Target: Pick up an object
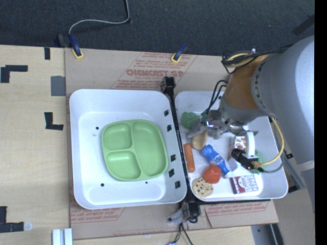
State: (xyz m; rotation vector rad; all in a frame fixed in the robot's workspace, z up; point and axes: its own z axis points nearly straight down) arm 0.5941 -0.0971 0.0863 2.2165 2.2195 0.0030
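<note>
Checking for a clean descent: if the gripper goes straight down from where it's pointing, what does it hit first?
Probably the tan object beside the green one in the right bin; the gripper hangs just over them, though depth is unclear.

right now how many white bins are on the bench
2. The left bin holds a green divided plate; the right bin, beside it, holds the small items under the arm.
</note>
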